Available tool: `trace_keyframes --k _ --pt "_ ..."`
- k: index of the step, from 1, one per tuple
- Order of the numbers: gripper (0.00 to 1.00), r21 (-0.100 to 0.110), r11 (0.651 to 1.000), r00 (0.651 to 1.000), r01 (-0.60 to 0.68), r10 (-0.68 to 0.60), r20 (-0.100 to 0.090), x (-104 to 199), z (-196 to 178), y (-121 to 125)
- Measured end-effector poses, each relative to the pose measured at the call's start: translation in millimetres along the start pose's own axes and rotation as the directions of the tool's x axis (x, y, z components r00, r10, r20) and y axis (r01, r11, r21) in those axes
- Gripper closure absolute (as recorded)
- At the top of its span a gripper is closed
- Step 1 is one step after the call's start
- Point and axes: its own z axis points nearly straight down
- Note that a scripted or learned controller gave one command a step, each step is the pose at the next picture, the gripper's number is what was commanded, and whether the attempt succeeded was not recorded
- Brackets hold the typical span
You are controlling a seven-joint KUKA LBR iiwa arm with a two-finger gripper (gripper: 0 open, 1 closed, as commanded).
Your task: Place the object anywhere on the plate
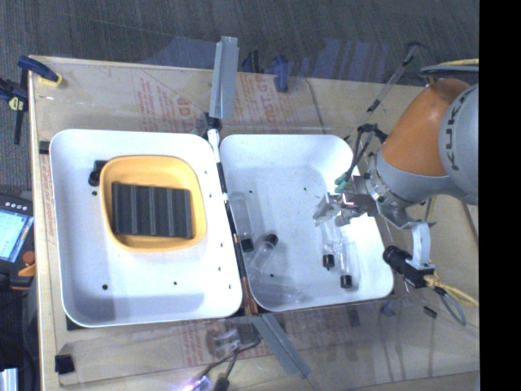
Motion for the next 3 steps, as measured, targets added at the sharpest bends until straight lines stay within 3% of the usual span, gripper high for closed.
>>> trace_keyframes --k 1,2,3 --pt "1.0 0.001 0.995 0.995 0.102 -0.102 -0.002 85 -45 19" --pt "1.0 0.004 0.928 0.928 0.373 -0.373 -0.002 122 -14 40" --pt "1.0 -0.002 0.817 0.817 0.576 -0.576 0.001 186 -23 62"
